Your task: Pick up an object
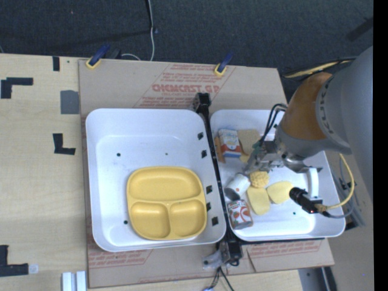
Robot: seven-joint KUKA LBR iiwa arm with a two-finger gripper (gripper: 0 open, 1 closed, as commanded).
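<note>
From where I stand, the grey arm with its orange band reaches in from the right and bends down over the right bin. Its pincer hangs low among the clutter there, just above a small knobbly yellow piece. I cannot tell how wide the pincer stands or whether it has hold of anything; the wrist and cables hide that part.

The right bin holds the loose things to be picked. A small orange-and-white carton lies near the bin's far left corner. Just beside the knobbly piece sit two smooth pale yellow pieces, one in front of it and one to its right, near each other. A white cup lies on its side at the left of the knobbly piece, and a red-and-white packet lies near the front left corner.

The left bin carries a yellow divided tray with three compartments, set toward its front. Both bins rest on a cardboard sheet clamped to the bench.
</note>
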